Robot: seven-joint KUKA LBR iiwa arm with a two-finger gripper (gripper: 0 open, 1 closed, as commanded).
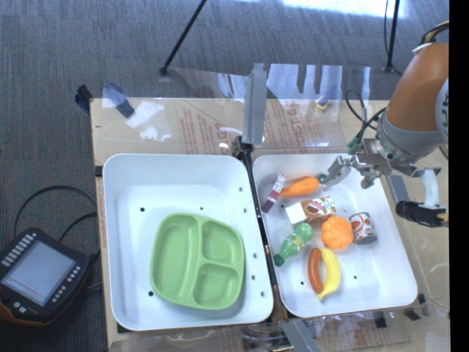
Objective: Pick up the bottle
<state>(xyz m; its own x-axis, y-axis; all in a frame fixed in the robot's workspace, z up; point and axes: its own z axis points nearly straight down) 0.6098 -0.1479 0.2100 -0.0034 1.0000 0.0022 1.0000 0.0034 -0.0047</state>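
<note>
No label reads clearly; your green bottle [294, 243] lies in the right bin [396, 281], gripper [353, 171] spread open, holding nothing.

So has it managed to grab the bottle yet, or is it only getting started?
Only starting, it seems. Nothing looks done: the green bottle lies on its side in the right bin, between the juice box and the hot dog. The claw is above the bin's far edge near the carrot. Reaching, gripping and lifting remain.

- green bottle [293, 243]
- light green divided plate [198, 270]
- orange carrot [300, 188]
- yellow banana [331, 272]
- orange pumpkin [337, 232]
- two white bins [128, 189]
- orange-banded grey arm [418, 105]
</note>
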